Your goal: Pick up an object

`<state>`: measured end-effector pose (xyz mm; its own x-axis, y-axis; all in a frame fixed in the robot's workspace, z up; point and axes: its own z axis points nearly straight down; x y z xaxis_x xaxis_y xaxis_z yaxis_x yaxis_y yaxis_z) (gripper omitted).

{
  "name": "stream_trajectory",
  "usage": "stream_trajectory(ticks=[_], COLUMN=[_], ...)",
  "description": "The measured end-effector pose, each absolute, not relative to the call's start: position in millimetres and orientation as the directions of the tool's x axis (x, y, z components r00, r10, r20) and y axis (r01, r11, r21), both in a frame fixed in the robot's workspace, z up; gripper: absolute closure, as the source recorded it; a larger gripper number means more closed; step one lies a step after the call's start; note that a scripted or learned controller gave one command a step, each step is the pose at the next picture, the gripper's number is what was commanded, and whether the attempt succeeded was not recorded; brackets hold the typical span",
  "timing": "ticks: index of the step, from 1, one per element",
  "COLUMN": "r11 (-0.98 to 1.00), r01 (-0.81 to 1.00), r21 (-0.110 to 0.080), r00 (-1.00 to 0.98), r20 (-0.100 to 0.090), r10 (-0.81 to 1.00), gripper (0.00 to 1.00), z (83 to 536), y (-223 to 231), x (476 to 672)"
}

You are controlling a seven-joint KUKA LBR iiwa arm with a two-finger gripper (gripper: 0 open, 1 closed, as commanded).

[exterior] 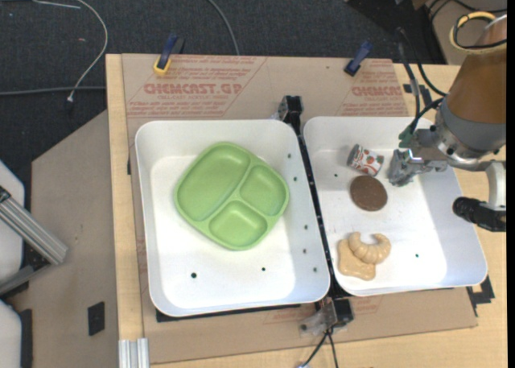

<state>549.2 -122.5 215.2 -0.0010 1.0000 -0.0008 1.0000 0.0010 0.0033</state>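
Green tray (232, 195) left bin (153, 221); three items right bin (459, 270).

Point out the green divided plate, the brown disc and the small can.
green divided plate (232, 195): camera view, left bin, centre where the dividers meet.
brown disc (368, 194): camera view, right bin, middle of its top face.
small can (364, 159): camera view, right bin, its side.

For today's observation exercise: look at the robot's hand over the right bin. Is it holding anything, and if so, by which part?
Nothing is held. The hand hangs above the right bin, between the small can and the brown disc, with nothing between its fingers.
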Motion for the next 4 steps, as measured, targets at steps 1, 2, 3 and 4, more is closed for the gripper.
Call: stream_trajectory(ticks=[1,2,3,4], r11=[0.005,0.004,0.006,0.006], r01=[1.000,1.000,1.000,1.000], r21=[-0.003,0.000,0.002,0.003], r00=[-0.005,-0.004,-0.006,-0.006], r20=[0.004,0.001,0.002,0.002], r10=[1.000,1.000,1.000,1.000], gripper=[1.00,1.00,1.00,1.00], z=[212,207,218,230], y=[-70,-22,25,76], x=[546.1,559.0,560.8,572.2])
